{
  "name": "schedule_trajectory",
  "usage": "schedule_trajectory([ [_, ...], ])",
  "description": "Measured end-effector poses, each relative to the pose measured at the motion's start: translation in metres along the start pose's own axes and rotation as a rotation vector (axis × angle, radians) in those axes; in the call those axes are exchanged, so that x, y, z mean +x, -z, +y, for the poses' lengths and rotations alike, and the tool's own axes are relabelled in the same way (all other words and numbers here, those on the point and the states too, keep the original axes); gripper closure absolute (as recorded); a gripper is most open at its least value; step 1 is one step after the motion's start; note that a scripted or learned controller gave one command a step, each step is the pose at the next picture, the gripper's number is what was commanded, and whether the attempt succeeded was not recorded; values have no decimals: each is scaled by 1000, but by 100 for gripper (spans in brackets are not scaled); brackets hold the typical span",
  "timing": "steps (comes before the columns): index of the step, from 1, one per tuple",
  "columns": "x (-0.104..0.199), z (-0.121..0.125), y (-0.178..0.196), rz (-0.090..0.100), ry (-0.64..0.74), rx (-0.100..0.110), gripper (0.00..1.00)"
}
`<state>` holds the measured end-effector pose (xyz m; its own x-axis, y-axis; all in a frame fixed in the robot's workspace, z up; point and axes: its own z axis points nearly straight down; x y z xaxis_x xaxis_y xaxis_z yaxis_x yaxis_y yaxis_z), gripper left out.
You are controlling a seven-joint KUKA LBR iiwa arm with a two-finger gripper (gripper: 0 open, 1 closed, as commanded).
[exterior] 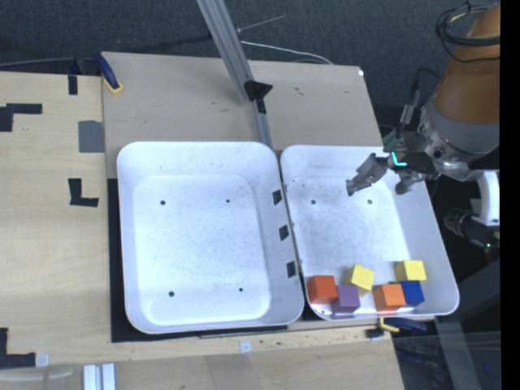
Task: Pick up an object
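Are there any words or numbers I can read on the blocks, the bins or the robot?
No text reads anywhere in this view.
Blocks: plain coloured faces, no letters or numbers.
Right bin and left bin: just dark specks and small black clips, no labels.
Black tape pieces on the bench: shapes, not letters.
Arm: no brand name legible; a small teal light glows near the gripper.
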<state>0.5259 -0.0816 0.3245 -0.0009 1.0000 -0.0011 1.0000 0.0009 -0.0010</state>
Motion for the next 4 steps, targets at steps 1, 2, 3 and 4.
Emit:
schedule_trajectory([
  [1, 0, 0, 0, 0, 0, 0, 0],
  [2, 29, 21, -23, 1, 2, 2, 0],
  [3, 21, 43, -104, 1, -1, 8, 0],
  [4, 88, 21, -54, 4, 8, -3, 0],
])
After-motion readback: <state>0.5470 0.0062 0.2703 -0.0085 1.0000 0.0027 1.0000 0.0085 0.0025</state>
